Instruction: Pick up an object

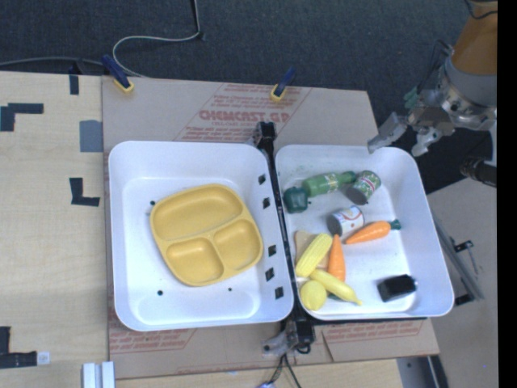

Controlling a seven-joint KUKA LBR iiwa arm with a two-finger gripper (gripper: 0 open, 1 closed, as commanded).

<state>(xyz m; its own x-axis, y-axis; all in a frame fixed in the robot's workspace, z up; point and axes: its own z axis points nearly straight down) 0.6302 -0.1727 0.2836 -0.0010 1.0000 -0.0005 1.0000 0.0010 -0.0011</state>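
My gripper (399, 142) hangs above the far rim of the right bin (428, 217), near its back right corner. Its two fingers are spread apart with nothing between them, so it is open. Below it in the right bin lie a green bottle (325, 185), a small can (366, 185), a second can with a white label (347, 219), two carrots (371, 233) (337, 257), a corn cob (313, 253), a banana (338, 286), a lemon (313, 296) and a black block (396, 287).
The left bin (129, 241) holds a yellow divided plate (206, 233). A hinge strip with black clips (273, 217) runs between the bins. Cardboard (234, 115) lies under both, and a cable (153, 39) loops behind them.
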